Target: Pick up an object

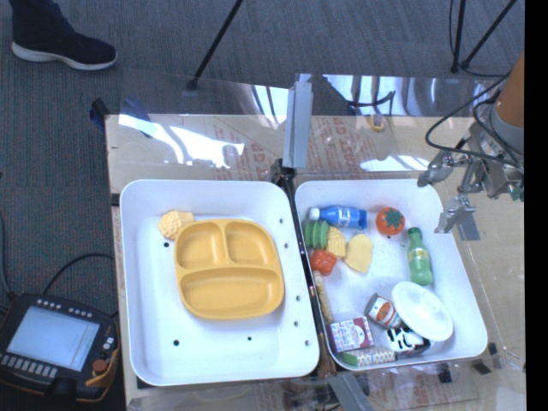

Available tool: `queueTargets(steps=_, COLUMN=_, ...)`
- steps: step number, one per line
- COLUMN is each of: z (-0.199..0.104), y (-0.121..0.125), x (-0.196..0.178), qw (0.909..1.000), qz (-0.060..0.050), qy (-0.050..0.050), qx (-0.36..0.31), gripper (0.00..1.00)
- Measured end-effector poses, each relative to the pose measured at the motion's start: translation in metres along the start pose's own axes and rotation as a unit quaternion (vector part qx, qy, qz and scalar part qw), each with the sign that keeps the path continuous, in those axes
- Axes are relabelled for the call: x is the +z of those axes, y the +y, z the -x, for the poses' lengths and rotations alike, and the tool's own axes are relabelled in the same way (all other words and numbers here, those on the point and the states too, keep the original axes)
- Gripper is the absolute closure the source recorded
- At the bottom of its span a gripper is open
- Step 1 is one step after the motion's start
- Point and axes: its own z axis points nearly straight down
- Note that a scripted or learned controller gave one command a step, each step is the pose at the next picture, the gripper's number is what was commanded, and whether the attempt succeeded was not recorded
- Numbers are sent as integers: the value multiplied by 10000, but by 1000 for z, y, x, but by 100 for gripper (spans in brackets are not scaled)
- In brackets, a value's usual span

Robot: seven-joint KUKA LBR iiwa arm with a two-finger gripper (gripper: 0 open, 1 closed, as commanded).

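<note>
One gripper (462, 202) we note hanging over the right bin's (473, 308) far right rim, fingers apart, holding nothing.

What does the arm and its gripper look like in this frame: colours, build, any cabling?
At the right edge an orange band shows above the wrist. Below it sits a grey metallic gripper with angular, bracket-like parts. Black cables loop around the wrist area. No markings are legible at this size.
</note>
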Motion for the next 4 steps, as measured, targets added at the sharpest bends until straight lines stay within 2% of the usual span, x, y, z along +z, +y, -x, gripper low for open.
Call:
queueTargets(steps=1, z=11, y=1, x=102, qw=10000, qz=24, qy=63, qx=-45, gripper=0)
queueTargets(steps=2, z=17, y=92, x=163, qw=9996, qz=21, qy=16, qx=279, gripper=0)
queueTargets(steps=3, z=-78, y=43, x=155, qw=9998, qz=43, qy=-98, qx=194, gripper=0)
queueTargets(steps=4, z=6, y=95, x=161, qw=9991, qz=16, qy=-6, qx=431, gripper=0)
